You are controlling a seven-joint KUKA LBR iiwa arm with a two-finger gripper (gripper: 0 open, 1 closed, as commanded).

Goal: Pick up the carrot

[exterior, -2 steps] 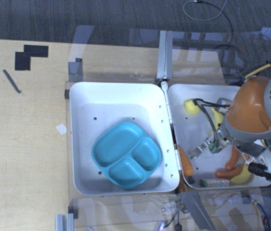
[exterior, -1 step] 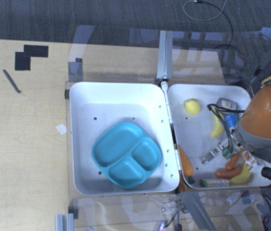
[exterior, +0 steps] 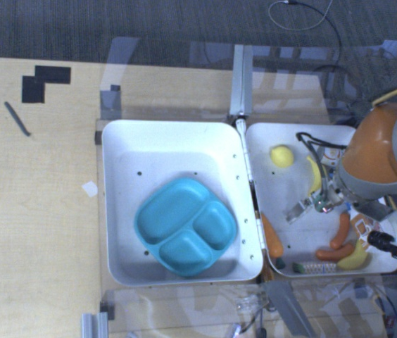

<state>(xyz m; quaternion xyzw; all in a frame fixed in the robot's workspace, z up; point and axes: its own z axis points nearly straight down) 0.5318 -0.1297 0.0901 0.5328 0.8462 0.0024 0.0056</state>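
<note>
On the wooden bench (exterior: 36, 210), left of the right bin (exterior: 283, 136), the left bin (exterior: 124, 146) holds a blue plate (exterior: 184, 225), the carrot (exterior: 273, 239) lies against the right bin's left wall, and the gripper (exterior: 305, 208) hangs narrowly open, holding nothing.

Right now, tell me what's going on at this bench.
A grey arm with an orange band reaches into the right bin, its tool hovering over the bin floor. The carrot lies untouched against that bin's left wall. A lemon, hot dogs and a banana are also there. The left bin holds a blue divided plate.
</note>
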